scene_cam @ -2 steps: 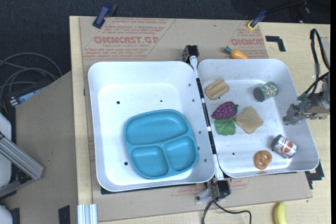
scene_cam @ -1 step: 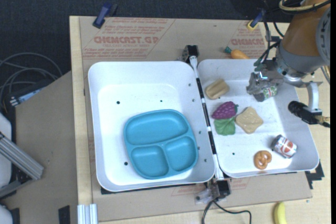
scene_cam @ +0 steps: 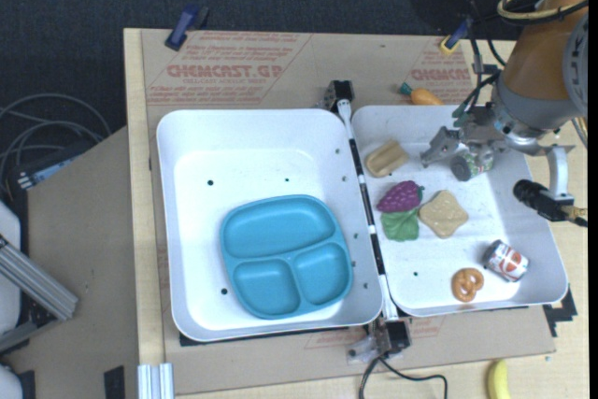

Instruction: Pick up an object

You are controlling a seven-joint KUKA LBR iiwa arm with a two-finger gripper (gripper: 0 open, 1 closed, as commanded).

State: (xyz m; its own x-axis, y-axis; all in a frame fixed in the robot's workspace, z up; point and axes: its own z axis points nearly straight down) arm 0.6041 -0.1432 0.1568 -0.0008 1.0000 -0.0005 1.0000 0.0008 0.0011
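Fingers of the gripper [scene_cam: 455,154] look spread and unladen over the right bin [scene_cam: 542,271], though they blur. Leftward, a blue divided tray [scene_cam: 283,254] lies in the left bin [scene_cam: 187,201]. Grapes [scene_cam: 401,196], toast [scene_cam: 443,214] and pretzel [scene_cam: 466,284] lie below the gripper.

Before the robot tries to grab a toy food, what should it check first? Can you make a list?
1. Are there toys to grab? Ok: the bread piece, grapes, toast, pretzel and small can lie in the right bin.
2. Is the tool over that bin? Ok: it hangs above the bin's upper part.
3. Is the tool holding anything? Cannot tell.
4. Is a toy alone, easy to grab? Ok: the pretzel and the bread piece lie apart from the others.
5. Are the grapes free? Not ok: they touch a green leaf.
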